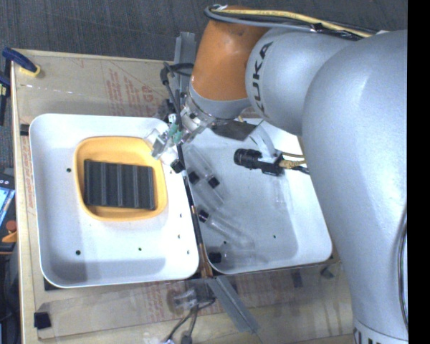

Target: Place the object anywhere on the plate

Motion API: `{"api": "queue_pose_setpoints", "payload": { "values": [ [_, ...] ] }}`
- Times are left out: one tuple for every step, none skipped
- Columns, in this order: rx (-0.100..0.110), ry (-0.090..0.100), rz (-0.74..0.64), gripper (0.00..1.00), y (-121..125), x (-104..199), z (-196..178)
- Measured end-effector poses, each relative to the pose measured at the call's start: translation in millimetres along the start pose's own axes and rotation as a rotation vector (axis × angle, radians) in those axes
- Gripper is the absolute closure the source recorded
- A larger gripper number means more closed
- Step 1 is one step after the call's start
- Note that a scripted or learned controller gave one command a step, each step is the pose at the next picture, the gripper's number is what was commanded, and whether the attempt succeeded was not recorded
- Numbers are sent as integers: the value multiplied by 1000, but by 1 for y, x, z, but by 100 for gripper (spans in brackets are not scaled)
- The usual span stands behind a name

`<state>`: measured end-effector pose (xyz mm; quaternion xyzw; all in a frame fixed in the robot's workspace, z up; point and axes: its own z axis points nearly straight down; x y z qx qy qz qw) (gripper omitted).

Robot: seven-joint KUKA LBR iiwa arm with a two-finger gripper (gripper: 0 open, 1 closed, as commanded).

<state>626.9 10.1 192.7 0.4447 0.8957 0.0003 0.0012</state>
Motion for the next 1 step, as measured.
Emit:
{"api": "queue_pose_setpoints", "payload": {
  "values": [
    [0, 0, 0, 0, 0, 0, 0]
  ]
}}
